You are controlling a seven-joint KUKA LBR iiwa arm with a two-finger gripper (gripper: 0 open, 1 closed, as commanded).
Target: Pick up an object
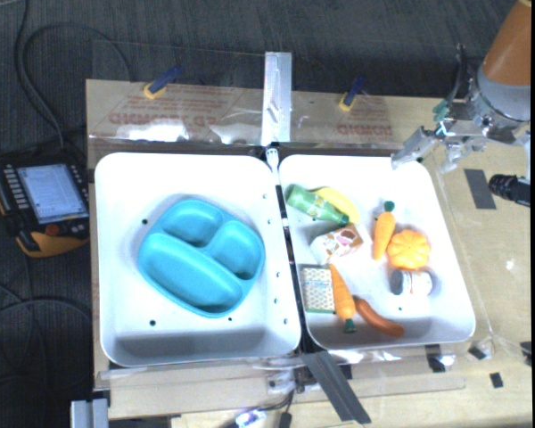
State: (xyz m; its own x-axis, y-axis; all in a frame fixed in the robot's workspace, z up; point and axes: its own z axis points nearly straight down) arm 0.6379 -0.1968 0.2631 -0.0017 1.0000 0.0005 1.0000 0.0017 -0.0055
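Note:
The right bin [450, 239] holds several toy foods: a green bottle [307, 201] beside a yellow banana [341, 206], an upright carrot [384, 231], an orange pumpkin-like fruit [408, 248], a small can [411, 283], a printed packet [337, 242], a second carrot [341, 296], a red sausage [378, 318] and a small checkered box [316, 289]. My gripper [431, 154] hangs above the bin's far right corner, outside the pile. It is open, its fingers spread, with nothing between them.
The left bin [116, 319] carries a blue divided plate [201, 255]. A clear plastic sheet with clips [205, 114] lies behind both bins. A teach pendant [40, 199] sits on the floor at the left. Bare bench [504, 275] lies right of the bins.

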